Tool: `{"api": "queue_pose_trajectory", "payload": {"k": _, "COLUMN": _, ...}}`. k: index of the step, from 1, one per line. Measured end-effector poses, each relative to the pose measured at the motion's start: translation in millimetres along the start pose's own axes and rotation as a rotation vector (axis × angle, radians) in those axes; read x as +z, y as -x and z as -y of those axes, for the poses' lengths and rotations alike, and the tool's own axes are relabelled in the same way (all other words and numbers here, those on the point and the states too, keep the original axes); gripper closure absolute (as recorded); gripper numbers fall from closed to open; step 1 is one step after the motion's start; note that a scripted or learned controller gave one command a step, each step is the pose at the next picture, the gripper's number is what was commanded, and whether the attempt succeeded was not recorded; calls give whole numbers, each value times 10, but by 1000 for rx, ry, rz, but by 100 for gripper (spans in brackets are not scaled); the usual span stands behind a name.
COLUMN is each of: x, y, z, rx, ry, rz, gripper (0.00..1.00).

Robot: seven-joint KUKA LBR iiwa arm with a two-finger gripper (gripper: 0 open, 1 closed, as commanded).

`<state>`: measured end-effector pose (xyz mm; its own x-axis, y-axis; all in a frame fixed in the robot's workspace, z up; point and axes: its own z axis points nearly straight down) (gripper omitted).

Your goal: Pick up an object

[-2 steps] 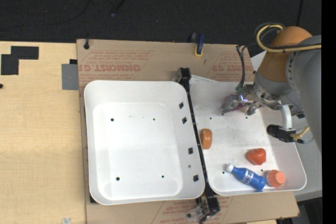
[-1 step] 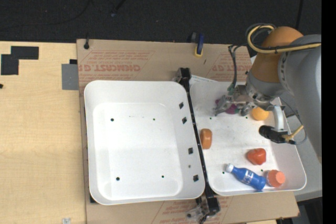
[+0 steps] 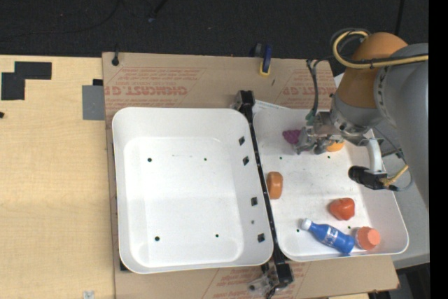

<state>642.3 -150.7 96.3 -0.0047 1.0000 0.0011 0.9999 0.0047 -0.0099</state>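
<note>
1. The pick does not look finished. The gripper (image 3: 315,141) is down in the right bin (image 3: 392,217), near its far edge, and nothing can be seen lifted clear of the bin floor.

2. Whether the gripper is open, closed or grasping something cannot be told from this slanted view: the wrist hides that part.

3. The likeliest target is the purple object (image 3: 291,136), which lies just beside the gripper on its left, toward the bin's far-left corner. A small orange piece (image 3: 335,146) peeks out on the gripper's other side. Which of the two is aimed at is my guess, since both sit so close to the tool.

4. The purple object is small and partly hidden; its long axis seems to run roughly across the bin, left to right, but it is too small to be sure.

5. The other candidates are well apart from the gripper:
   - an orange cylinder (image 3: 274,185) against the left wall, standing about upright;
   - a red object (image 3: 342,208) near the middle of the near half;
   - a blue bottle (image 3: 327,235) along the near edge, lying on its side, white cap toward the left wall, base toward the near-right corner;
   - an orange ball (image 3: 368,238) touching its base.

6. Left to do, as I judge it: secure a grip and lift.
</note>
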Motion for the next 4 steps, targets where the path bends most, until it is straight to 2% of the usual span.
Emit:
{"api": "queue_pose_trajectory", "payload": {"k": 1, "x": 3, "y": 0, "z": 2, "rx": -1, "ry": -1, "rz": 1, "gripper": 0}}
{"api": "queue_pose_trajectory", "payload": {"k": 2, "x": 98, "y": 538, "z": 465, "rx": 8, "ry": 4, "rz": 1, "gripper": 0}}
{"api": "queue_pose_trajectory", "payload": {"k": 4, "x": 101, "y": 610, "z": 1689, "rx": 5, "ry": 6, "rz": -1, "gripper": 0}}
